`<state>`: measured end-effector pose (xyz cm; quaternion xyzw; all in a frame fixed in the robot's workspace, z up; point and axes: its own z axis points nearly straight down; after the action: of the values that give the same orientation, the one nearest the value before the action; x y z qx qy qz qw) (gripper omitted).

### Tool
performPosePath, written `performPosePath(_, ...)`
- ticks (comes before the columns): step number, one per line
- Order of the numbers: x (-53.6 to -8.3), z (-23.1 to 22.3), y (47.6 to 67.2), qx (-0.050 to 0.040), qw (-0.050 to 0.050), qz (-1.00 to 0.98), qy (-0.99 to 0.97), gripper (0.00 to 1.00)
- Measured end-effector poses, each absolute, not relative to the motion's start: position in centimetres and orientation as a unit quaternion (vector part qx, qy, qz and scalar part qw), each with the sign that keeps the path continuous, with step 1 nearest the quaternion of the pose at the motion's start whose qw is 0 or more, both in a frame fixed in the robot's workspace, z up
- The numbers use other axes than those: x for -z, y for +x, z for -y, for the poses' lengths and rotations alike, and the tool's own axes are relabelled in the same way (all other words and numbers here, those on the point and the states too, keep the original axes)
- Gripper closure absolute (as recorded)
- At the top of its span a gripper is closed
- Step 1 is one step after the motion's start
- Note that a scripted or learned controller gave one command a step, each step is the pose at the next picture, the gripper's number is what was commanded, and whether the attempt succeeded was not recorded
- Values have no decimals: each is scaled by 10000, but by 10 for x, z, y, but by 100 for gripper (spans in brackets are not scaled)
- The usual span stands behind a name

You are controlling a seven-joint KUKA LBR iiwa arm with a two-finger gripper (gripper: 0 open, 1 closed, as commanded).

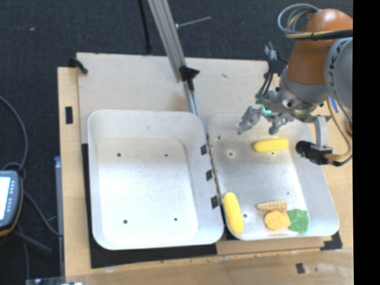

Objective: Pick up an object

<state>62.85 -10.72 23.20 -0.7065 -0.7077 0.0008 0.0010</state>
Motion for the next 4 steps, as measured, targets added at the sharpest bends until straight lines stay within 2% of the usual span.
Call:
performPosePath(1, -234, 107, 629, 7, -7, 7077, -7065, 0)
performPosePath(2, -187, 106, 638, -19, 7, 7081, -7061, 0)
performPosePath(3, -124, 109, 637, -26, 13, 7066, -7076, 0)
performPosePath(4, -100, 111, 636, -16, -1, 7055, -7087, 0)
